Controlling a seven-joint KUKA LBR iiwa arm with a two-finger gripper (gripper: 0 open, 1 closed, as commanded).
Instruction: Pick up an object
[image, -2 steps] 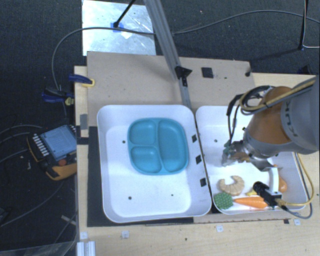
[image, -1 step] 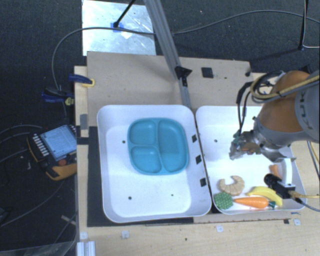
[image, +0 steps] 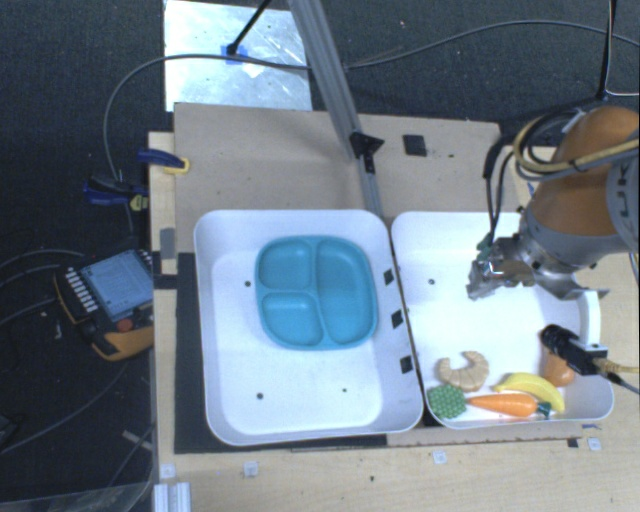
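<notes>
On the left, the shallow white left bin (image: 230, 400) carries a blue plastic divided plate (image: 317, 291) near its middle, lying flat and well apart from the food, so it seems no ready target. In the white right bin (image: 430, 300), the toys crowd the near edge: a green broccoli piece (image: 446, 402), a tan croissant-shaped pastry (image: 464, 370), an orange carrot (image: 502, 405) and a yellow banana (image: 530, 386) just beside it. The tool (image: 492, 273) hangs over bare bin floor, apart from the cluster; whether it is open or closed I cannot tell, and nothing is visibly in it.
</notes>
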